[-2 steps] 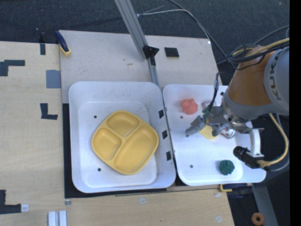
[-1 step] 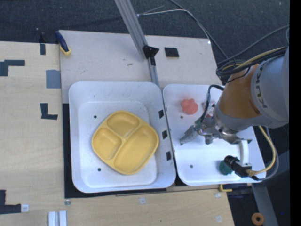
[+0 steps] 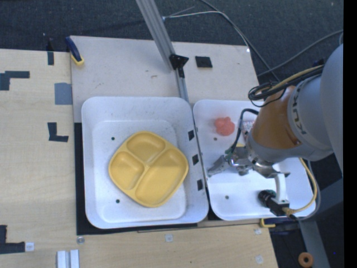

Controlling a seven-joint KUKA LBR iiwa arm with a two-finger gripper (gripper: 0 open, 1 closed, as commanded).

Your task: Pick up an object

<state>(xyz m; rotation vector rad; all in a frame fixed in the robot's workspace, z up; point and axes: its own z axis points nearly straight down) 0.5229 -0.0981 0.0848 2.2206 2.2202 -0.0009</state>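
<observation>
A pale wooden counter (image 3: 33,149) carries two shallow white plastic bins side by side. The left bin (image 3: 95,116) holds a yellow divided plastic tray (image 3: 148,167). In the right bin (image 3: 237,205), a small pink-red soft-looking lump (image 3: 224,126) lies near the far left corner. The grey arm's gripper (image 3: 218,166) hovers just nearer; whether it is spread or pressed together I cannot tell. The lump looks light and squashy, best pinched across its middle.
</observation>
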